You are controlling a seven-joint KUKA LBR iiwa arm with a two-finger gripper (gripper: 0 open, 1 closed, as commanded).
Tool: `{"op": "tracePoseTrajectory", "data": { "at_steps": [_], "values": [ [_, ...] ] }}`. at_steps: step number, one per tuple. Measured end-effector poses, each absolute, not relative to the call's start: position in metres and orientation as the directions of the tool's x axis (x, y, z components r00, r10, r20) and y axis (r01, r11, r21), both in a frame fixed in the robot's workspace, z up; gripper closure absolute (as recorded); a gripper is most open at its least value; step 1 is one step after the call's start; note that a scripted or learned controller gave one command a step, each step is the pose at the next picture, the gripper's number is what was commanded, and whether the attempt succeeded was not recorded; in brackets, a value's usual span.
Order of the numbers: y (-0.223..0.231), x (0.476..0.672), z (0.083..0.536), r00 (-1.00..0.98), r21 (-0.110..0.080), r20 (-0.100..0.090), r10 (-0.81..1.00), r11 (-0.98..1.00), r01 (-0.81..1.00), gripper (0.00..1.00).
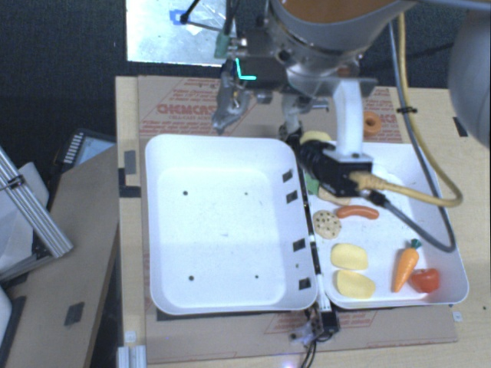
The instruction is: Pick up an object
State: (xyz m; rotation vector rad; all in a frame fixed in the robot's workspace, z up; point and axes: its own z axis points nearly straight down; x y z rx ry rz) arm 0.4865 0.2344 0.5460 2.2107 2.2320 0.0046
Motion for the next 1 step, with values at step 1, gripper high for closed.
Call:
{"op": "tracePoseTrajectory", "data": {
  "at_steps": [1],
  "values": [
    [0.2345, 0.4868, 0.5574, -0.013, 0.004, 0.003, 1.0, 0.013, 1.0, 1.0]
  ]
}}
